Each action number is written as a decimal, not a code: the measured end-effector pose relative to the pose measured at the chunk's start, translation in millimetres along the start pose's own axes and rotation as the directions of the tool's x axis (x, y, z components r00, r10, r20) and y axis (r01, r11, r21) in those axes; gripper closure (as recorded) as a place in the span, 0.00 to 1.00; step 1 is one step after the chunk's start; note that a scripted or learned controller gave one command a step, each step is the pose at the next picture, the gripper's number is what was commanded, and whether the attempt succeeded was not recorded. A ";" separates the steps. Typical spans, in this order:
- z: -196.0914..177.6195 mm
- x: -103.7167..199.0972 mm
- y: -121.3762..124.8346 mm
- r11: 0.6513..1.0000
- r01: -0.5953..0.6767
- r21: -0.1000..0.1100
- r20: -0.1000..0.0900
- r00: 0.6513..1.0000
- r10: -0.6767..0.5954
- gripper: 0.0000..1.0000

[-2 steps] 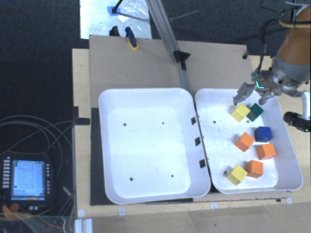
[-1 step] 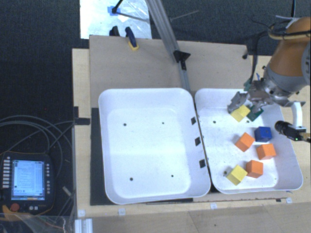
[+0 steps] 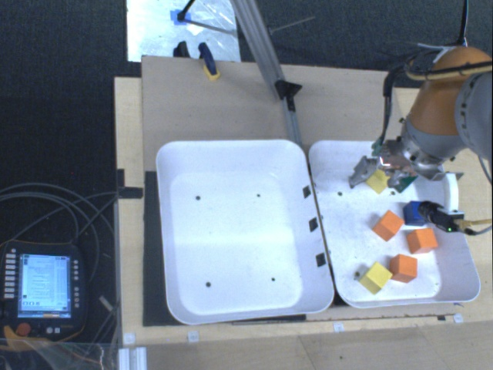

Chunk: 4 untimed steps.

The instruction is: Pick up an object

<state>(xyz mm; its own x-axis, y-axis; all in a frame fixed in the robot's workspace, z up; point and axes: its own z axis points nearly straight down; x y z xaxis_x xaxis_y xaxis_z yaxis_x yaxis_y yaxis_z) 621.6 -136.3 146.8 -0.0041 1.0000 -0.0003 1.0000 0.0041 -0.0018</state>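
Bins lay side by side across the middle of the frame: the left bin (image 3: 231,230) bare, the right bin (image 3: 339,168) at right of centre holding the blocks. Above its upper right corner hung the grey and orange arm (image 3: 443,106), its gripper (image 3: 380,177) low over a yellow block (image 3: 377,181) in the bin's upper part. The block sat at the fingertips, seemingly between them, though whether they had clenched on it or stood released could not be told. The grasp looked to be in hand; next would come a firm close and a straight lift. Lower right lay three orange blocks (image 3: 388,225), a blue block (image 3: 414,213) and another yellow block (image 3: 375,277).
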 end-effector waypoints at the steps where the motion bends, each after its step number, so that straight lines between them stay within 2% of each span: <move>1: 42.8 0.4 0.0 1.000 -0.001 0.001 -0.001 1.000 0.001 0.00; 2: 29.0 -0.1 1.9 1.000 0.001 -0.006 0.000 1.000 -0.001 1.00; 3: -32.5 -1.8 12.0 1.000 0.001 -0.011 0.002 1.000 -0.001 1.00; 4: -60.2 -2.0 13.3 1.000 0.001 -0.007 0.001 1.000 -0.001 1.00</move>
<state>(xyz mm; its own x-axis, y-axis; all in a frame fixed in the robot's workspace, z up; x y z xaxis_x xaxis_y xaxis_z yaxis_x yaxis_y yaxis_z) 635.0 -138.2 207.0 -0.0053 1.0000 -0.0009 1.0000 0.0053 0.0053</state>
